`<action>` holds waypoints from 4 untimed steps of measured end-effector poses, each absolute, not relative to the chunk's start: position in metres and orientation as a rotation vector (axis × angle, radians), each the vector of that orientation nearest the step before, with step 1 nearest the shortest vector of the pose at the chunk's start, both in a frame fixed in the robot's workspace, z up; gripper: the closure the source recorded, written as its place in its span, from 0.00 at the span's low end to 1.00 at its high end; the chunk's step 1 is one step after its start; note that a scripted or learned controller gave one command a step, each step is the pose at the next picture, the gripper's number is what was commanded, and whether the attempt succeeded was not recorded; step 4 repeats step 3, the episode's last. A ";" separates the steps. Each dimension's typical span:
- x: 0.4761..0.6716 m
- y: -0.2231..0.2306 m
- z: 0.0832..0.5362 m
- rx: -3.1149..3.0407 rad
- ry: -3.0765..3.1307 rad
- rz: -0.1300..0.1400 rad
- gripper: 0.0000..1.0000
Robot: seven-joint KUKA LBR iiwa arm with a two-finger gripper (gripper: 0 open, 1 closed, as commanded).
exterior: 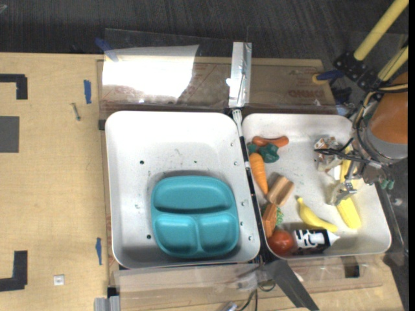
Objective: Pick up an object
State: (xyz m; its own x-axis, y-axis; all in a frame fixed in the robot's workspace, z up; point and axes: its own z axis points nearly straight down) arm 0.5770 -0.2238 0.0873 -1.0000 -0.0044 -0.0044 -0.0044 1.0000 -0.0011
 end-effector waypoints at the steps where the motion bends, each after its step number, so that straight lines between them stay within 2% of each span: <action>1: 0.618 -0.136 0.089 0.102 3.127 0.004 0.00; 2: 0.604 -0.187 0.088 -0.087 3.129 -0.005 0.00; 3: 0.607 -0.186 0.101 -0.087 3.120 -0.007 1.00; 4: 0.607 -0.186 0.101 -0.087 3.120 -0.007 1.00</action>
